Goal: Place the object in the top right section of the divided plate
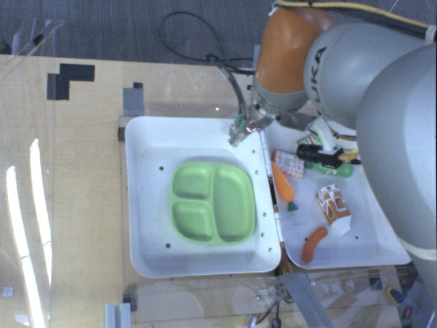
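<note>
Gripper [237, 134] above left bin [140, 251] (plate [213, 202] apart)

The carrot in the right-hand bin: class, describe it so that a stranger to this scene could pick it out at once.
Find the two white bins; take the right bin, beside the one holding the green divided plate. Along its left wall lies the carrot, slanted. It is a tapered orange piece with a small green tip at its lower end, unlike the rounded, plain sausage nearer the front and the printed cartons.
</note>
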Action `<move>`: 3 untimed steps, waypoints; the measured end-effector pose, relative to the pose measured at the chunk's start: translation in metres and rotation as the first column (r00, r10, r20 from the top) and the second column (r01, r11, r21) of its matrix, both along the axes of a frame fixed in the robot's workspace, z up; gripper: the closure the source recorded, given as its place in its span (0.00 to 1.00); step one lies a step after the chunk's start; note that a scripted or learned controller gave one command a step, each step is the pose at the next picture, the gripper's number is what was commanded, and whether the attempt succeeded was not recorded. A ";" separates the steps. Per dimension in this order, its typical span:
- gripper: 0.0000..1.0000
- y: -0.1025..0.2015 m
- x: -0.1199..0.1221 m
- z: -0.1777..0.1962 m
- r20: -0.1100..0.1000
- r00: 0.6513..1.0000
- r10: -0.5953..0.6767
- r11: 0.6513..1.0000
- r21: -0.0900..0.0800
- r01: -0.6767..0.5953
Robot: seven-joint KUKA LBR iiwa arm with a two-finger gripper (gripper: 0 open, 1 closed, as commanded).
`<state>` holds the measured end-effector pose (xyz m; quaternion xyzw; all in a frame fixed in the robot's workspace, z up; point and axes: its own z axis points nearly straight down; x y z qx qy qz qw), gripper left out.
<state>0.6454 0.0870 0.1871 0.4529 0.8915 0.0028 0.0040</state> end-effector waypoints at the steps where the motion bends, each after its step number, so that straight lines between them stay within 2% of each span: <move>1: 1.00 -0.006 -0.039 0.000 -0.001 0.904 0.429 0.904 -0.003 -0.429; 2: 1.00 -0.066 -0.061 0.000 -0.001 0.948 0.317 0.948 -0.003 -0.317; 3: 1.00 -0.018 -0.058 0.000 0.000 0.809 0.587 0.809 -0.005 -0.587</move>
